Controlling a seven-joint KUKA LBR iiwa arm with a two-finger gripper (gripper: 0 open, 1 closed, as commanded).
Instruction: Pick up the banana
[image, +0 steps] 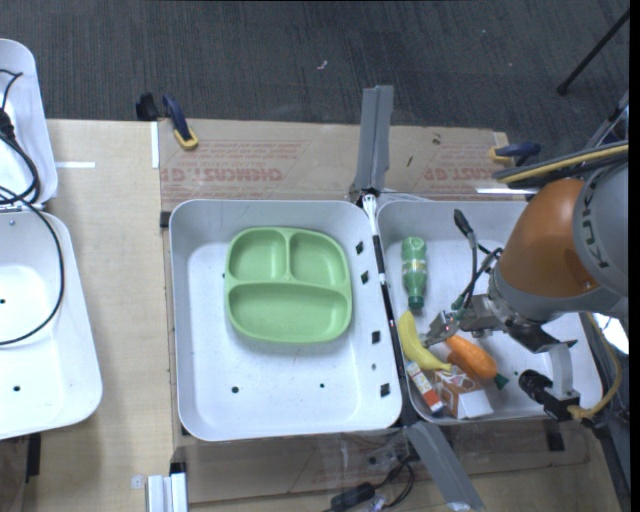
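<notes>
we see the banana (414, 344) just left of the claw (447, 327) – its long axis running down the bin, toward us – and cannot tell the claw's state

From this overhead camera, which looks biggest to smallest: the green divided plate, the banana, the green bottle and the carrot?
1. Green divided plate, by far the largest.
2. Banana.
3. Green bottle, close to the banana in length, so that order is unsure.
4. Carrot, smallest, though the arm hides part of it.
</notes>
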